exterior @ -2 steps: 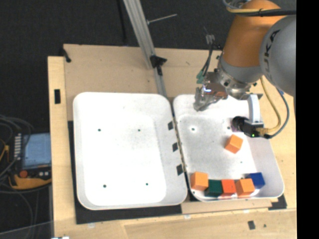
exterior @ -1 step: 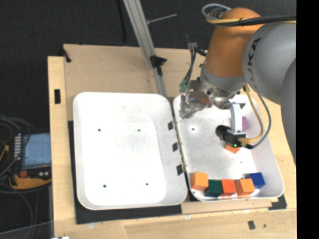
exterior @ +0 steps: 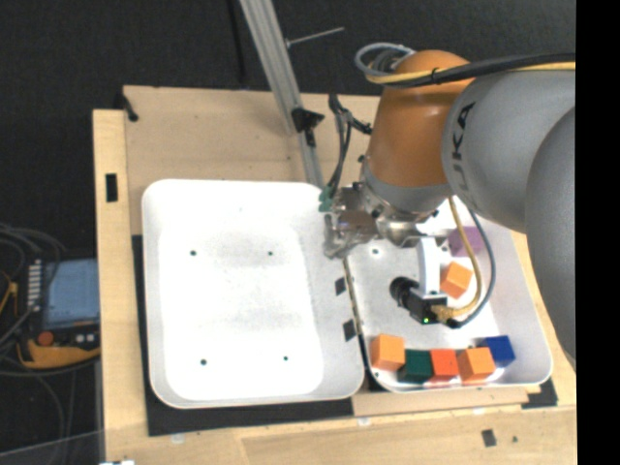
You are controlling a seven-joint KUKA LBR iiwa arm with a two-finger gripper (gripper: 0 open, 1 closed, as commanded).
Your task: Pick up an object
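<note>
Hand point(exterior: 344, 229) hangs over the rim where the two bins meet, under the grey arm's orange wrist band point(exterior: 417, 124). State of hand: cannot tell from this slant whether it is apart, together or clamped on anything.

Candidate objects all lie in the shallow white right bin point(exterior: 531, 352), on the view's right of the hand:
- small lone orange cube point(exterior: 456, 279): right of the hand and a little nearer the camera, apart from it, turned at an angle to the bin walls.
- pale purple block point(exterior: 467, 240): right of the hand, just beyond the lone orange cube. It is partly hidden by the arm and its shape is unclear.
- row of five blocks along the bin's near wall, well apart from the hand, nearer the camera and to its right. In order outward from the hand: first orange block point(exterior: 387, 350), dark green block point(exterior: 417, 365), red-orange block point(exterior: 444, 361), second orange block point(exterior: 476, 361), blue block point(exterior: 499, 349). Neighbours appear to touch side by side.

Shallow white left bin point(exterior: 232, 289) lies on the view's left of the hand; a few small dark specks mark its floor. Both bins rest on the pale wooden tabletop point(exterior: 194, 134). Slanted grey metal pole point(exterior: 273, 61) rises beyond the hand. Blue box with cables point(exterior: 73, 294) sits well left of the hand, off the tabletop's edge.
</note>
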